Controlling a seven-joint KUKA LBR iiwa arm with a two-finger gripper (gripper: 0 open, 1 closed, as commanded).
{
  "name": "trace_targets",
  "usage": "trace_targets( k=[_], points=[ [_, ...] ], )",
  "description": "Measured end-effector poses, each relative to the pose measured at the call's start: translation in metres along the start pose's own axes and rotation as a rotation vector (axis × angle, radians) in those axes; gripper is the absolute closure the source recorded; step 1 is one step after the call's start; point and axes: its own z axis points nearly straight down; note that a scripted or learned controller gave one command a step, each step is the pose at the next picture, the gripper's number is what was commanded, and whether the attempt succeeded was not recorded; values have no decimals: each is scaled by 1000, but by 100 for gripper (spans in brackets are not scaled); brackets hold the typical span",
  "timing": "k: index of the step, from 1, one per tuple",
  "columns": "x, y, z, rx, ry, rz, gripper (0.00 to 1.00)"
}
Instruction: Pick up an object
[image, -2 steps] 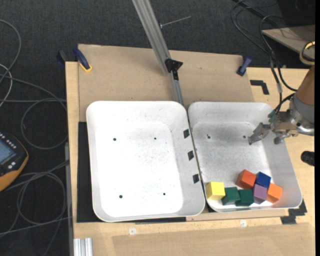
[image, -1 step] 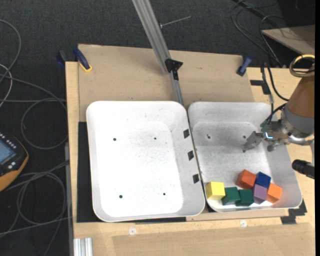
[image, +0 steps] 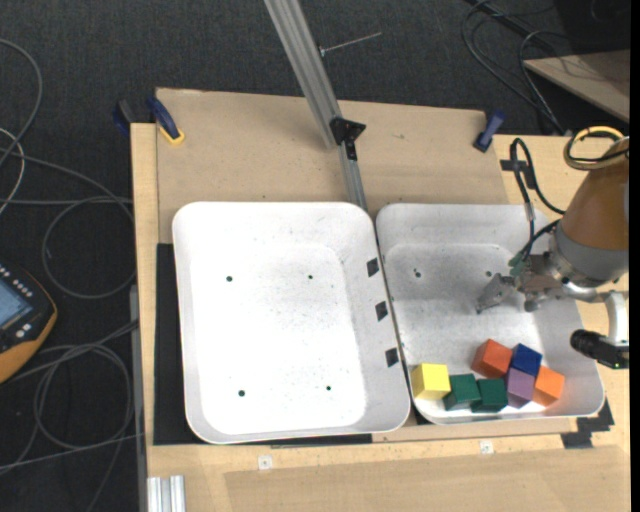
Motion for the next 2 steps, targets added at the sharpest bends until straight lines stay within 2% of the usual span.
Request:
trace_targets(
  k=[1, 2],
  points=[
    [0, 2, -13, -6, -1, 0, 100],
    [-7, 3, -76, -13, -5, -1, 100]
  ],
)
